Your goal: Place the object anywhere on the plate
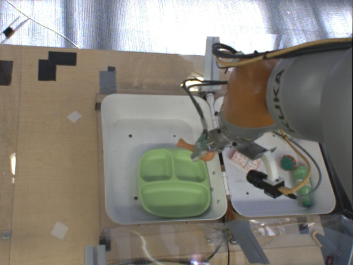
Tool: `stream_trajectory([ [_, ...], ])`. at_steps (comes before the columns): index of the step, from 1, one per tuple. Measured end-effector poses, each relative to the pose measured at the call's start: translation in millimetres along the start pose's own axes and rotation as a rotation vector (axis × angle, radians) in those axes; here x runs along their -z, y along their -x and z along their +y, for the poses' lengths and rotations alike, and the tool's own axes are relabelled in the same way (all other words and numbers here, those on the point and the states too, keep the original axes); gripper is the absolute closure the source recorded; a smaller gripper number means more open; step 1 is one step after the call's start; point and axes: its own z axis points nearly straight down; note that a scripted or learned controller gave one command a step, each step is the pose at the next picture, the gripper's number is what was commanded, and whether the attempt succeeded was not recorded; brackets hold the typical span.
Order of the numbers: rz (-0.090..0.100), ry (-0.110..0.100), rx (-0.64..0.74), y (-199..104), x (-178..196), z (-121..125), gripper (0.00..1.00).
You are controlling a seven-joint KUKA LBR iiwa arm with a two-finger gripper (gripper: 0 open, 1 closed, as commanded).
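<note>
A light green plate [174,182] with three compartments lies in the front part of the left bin [124,142]. My gripper [203,148] hangs just over the plate's back right corner. An orange object [187,146] pokes out to the left of the fingers, and more orange shows under them at the plate's rim. Whether that object sits between the fingers is hidden by the gripper body.
The right bin [325,203] holds a white and red packet [244,160], a black and white object [267,181] and green balls [300,181] on a yellow cord. The grey arm covers the back of that bin. A metal post [212,57] stands behind the bins.
</note>
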Motion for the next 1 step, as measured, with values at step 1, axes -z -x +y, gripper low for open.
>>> stream_trajectory([
  [1,0.0,0.0,-0.001,0.5,0.1,-0.1,0.0],
])
